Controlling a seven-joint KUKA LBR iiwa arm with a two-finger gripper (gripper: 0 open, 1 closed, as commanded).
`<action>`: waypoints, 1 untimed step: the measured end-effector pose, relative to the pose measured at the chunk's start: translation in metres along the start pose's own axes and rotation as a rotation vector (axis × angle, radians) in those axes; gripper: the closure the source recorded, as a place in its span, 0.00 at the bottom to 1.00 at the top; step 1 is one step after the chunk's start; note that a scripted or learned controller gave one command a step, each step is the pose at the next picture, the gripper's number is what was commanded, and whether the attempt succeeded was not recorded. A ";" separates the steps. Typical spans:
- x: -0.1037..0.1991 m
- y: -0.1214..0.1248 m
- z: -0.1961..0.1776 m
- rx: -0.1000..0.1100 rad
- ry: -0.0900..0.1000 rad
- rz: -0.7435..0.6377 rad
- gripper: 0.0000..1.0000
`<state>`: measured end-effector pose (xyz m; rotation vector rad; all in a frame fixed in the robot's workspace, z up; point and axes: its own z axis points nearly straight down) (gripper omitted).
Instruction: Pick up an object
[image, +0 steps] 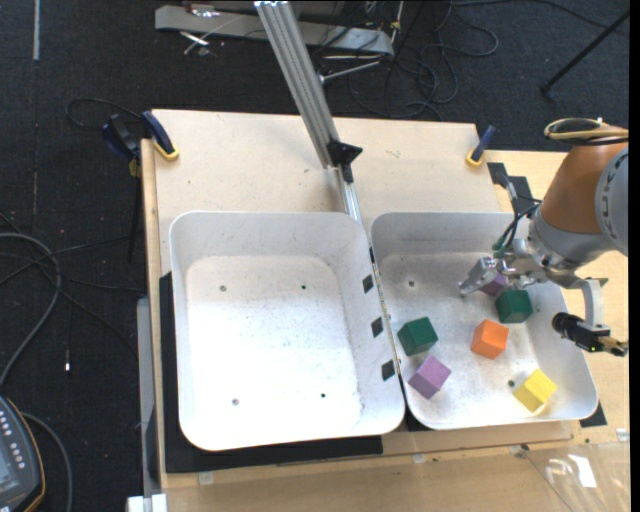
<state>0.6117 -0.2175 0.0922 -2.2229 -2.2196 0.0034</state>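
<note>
we judge the small dark green cube (515, 306) in the right white bin (440, 232) light, rigid, smooth-faced — best pinched across opposite flat sides. the gripper (487, 279) hovers just beside it; its state we cannot tell.

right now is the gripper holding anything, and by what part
Cannot be told: the gripper sits low in the right bin by a dark green block, its grasp unclear.

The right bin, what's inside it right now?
The right bin holds a green cube, purple cube, orange cube, yellow cube and a dark green block. The gripper covers part of something purplish.
</note>
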 end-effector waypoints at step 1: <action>0.001 0.002 -0.014 -0.005 0.000 0.000 1.00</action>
